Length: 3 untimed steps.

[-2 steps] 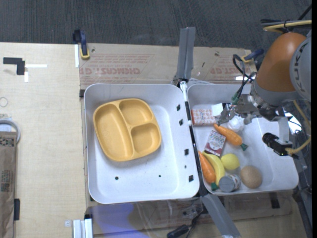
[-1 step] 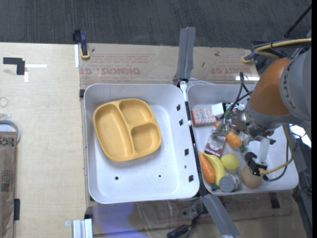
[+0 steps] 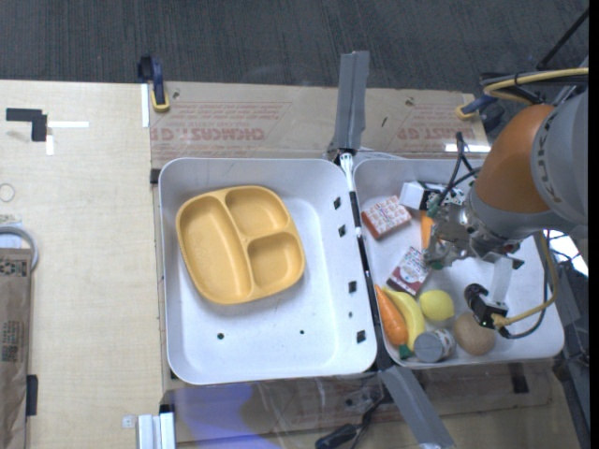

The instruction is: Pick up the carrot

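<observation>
The pincer (image 3: 440,246) hangs low in the right white bin (image 3: 533,344); how far open it is I cannot tell. The orange carrot (image 3: 392,315) lies to its lower left against the bin's left wall, touching a yellow banana (image 3: 408,312). Farther left, a yellow divided plate (image 3: 241,242) leaves bare floor along the left bin's (image 3: 271,358) near edge.

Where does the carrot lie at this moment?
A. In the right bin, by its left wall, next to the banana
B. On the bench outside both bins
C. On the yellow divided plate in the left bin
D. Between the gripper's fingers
A: the carrot lies in the right bin along its left wall, beside the banana.
</observation>
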Each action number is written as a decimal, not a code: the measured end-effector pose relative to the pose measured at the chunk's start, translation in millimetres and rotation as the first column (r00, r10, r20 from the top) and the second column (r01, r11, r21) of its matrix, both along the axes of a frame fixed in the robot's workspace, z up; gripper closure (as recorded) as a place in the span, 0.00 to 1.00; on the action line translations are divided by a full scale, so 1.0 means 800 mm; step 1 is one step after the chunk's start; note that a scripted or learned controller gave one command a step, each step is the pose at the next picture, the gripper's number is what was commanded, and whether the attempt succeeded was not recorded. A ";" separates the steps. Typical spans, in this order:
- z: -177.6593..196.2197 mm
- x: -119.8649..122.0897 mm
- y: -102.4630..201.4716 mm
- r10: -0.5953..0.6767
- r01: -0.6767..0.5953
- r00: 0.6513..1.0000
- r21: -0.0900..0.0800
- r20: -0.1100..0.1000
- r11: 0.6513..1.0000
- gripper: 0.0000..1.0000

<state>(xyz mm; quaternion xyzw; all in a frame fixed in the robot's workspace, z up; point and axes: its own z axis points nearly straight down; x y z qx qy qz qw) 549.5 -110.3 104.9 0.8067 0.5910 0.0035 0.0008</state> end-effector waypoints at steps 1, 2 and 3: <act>-0.018 0.022 -0.042 0.024 -0.024 1.000 -0.003 -0.010 1.000 1.00; 0.123 0.032 0.052 0.150 -0.150 0.989 -0.003 -0.009 0.989 1.00; 0.107 -0.041 0.080 0.160 -0.160 0.987 -0.002 -0.012 0.987 1.00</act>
